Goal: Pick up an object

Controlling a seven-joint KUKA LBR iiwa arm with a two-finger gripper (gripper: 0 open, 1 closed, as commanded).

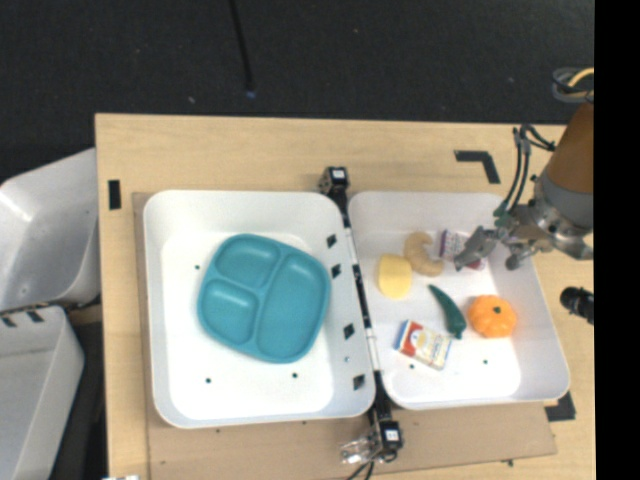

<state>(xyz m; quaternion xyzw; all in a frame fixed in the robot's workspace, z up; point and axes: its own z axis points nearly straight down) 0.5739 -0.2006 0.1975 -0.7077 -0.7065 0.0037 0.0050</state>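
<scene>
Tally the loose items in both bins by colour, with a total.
Teal: 1, divided plastic plate
Yellow: 1, soft block
Beige: 1, curved piece
Green: 1, slim pepper
Orange: 1, small pumpkin
Multicolour: 1, small printed carton
Total: 6

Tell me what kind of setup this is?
Likely a lab robot picking bench: a wooden bench bearing two white bins, toy food such as a small pumpkin, and a robot gripper over the right bin.

Divided plate [265, 297] in left bin [160, 388]; pumpkin [492, 316], pepper [449, 309] in right bin [530, 383].
</scene>
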